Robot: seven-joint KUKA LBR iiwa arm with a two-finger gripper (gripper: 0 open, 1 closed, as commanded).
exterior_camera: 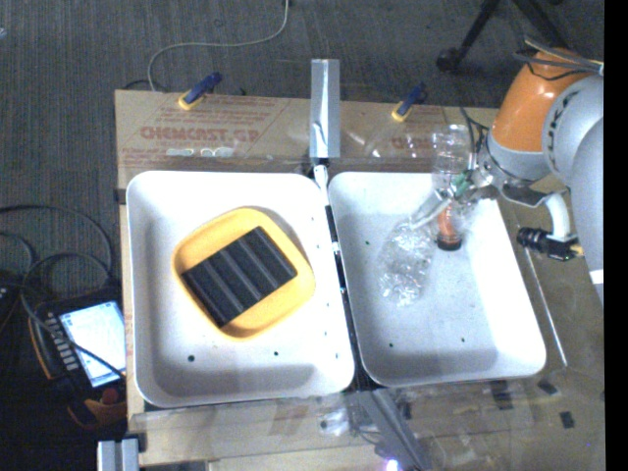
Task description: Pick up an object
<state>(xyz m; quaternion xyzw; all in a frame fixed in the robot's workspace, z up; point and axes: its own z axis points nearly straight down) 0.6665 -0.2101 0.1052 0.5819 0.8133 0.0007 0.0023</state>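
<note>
A crumpled clear plastic bottle (407, 253) lies in the right bin (491, 346), running from the bin's middle up toward its far right. Its dark orange cap end (448, 232) points at the arm. My gripper (451, 196) hangs over the bin's far right part, directly above that cap end and very close to it. I cannot make out whether it touches the bottle. In the left bin (157, 361) rests a yellow rounded block (245, 271) with a black ribbed top, turned at a slant.
A metal upright (324, 106) stands behind the seam between the two bins. Blue and yellow clamps (199, 89) hold the cardboard backing at the far edge. A tablet with cables (83, 337) lies on the floor to the left.
</note>
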